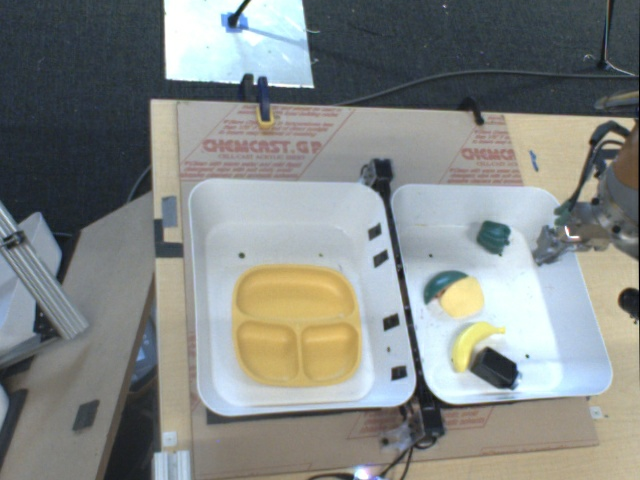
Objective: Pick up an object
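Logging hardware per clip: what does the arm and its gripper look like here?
At the frame's right edge, the arm shows an orange band above grey metal, with thin dark cables looping over it. The gripper is small, grey and metallic with a lighter spot, over the right white bin.

Two white bins [300, 203], one yellow tray [296, 323], one banana [472, 343], one black block [494, 369], one teal cup [493, 236].

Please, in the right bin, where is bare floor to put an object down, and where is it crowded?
Right bin: bare floor along the far wall left of the teal object, and on the right side between the banana and the gripper. Crowded: near left, where yellow-green piece, banana and black object cluster.
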You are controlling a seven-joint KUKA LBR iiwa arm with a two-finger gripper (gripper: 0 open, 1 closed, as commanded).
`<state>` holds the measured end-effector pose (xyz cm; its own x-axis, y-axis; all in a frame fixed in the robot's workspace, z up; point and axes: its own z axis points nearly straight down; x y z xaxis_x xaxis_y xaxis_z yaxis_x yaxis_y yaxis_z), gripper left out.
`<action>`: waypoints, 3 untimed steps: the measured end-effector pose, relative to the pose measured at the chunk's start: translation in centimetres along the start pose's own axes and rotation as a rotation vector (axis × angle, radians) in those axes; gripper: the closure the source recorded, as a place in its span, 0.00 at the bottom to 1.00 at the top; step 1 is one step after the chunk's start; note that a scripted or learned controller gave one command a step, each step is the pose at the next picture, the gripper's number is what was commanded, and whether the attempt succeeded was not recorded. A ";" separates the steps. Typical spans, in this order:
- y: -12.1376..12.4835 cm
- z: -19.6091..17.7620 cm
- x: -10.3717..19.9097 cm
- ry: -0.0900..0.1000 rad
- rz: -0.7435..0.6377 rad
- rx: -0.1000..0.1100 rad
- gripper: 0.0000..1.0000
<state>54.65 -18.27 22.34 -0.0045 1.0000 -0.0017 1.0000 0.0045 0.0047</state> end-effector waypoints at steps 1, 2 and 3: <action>1.7 -0.8 5.9 0.003 -0.007 0.001 1.00; 3.6 0.3 10.6 0.003 -0.005 0.002 1.00; 5.4 -0.9 15.9 0.004 -0.006 0.001 1.00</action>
<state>59.95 -2.38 23.26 -0.0104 0.9999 0.0025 0.9999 0.0104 0.0041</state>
